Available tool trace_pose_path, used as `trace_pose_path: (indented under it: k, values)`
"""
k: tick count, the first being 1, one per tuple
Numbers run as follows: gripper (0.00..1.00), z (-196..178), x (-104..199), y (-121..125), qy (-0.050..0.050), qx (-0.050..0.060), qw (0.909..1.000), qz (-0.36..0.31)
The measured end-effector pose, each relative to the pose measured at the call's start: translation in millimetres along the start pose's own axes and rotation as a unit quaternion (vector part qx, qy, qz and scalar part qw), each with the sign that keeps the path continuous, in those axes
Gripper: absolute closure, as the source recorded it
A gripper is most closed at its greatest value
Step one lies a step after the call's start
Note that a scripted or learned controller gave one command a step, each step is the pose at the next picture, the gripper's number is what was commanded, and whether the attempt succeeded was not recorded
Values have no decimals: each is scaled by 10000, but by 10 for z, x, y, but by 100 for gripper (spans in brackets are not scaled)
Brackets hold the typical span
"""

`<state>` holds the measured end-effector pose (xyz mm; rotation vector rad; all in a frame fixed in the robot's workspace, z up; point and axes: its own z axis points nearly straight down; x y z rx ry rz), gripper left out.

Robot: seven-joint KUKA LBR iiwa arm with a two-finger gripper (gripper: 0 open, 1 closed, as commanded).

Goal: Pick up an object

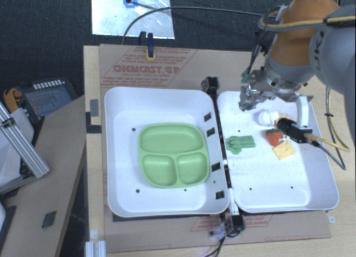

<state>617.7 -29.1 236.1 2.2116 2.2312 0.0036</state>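
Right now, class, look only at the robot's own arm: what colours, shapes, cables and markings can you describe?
The arm has a smooth grey casing with dark lettering on its side. Above the wrist sits a rounded orange band. Thin yellow and black cables loop across the orange part, and more run down towards the end. The tool is small, metallic and silver-grey, built from angular parts, much narrower than the bulky arm.

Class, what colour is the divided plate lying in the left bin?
Light green: the divided plate shows plainly in the camera view.
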Motion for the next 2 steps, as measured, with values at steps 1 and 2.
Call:
trace_pose_path:
  k: [1, 2]
  values:
    - [100, -74, 543, -98, 3, 1, 10000, -6]
    - [100, -2, 967, -189, 1, 4, 10000, 2]
